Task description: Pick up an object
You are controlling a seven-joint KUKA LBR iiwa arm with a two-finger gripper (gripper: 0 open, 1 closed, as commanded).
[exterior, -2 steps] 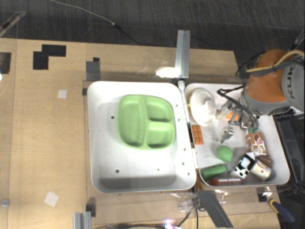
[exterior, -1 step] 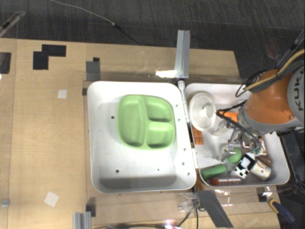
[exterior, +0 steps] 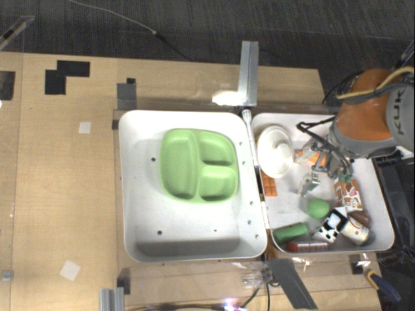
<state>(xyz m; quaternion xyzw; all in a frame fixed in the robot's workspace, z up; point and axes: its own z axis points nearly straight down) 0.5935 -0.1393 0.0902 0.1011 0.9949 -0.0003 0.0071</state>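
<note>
We see the pincer [exterior: 310,185] low in the right white bin [exterior: 379,199].
It hangs just above a round green ball [exterior: 318,208]; we cannot tell if it is apart.

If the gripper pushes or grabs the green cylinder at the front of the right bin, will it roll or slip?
The green cylinder lies on its side, so a sideways push would probably roll it. Its rounded surface looks smooth, so the fingers may slip unless they close across it. The red marker lying right alongside could block rolling that way.
</note>
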